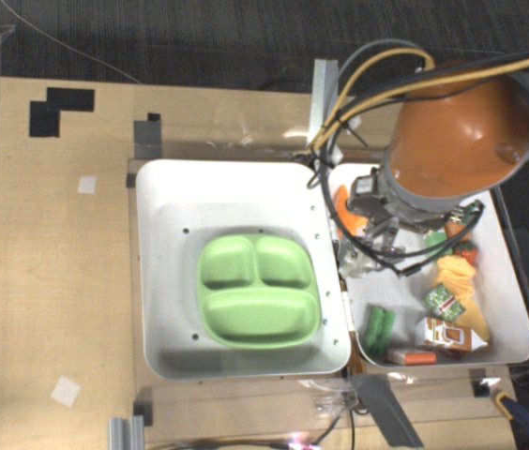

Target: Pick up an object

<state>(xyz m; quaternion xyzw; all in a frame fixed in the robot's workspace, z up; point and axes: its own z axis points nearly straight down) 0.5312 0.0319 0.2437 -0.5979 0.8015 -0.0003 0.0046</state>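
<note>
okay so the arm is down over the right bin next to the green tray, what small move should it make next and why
Probably a short, slow descent straight down. The arm hangs over the upper left of the right bin, and its wrist hides the gripper, with an orange object peeking out beside it. No item is visibly held, and the green divided tray sits alone in the left bin, so the nearest pick lies underneath.

You've got even, fairly bright overhead light, no harsh hotspots. Soft shadow pools along the near inner wall of the left bin [166, 345], under the green tray [258, 291]. Mild glare on the orange band [461, 139] and on the clear plastic by the bin's far edge. Focus is soft overall, and small items in the right bin [518, 331] read mushy. The dark floor at the top is underexposed.
</note>
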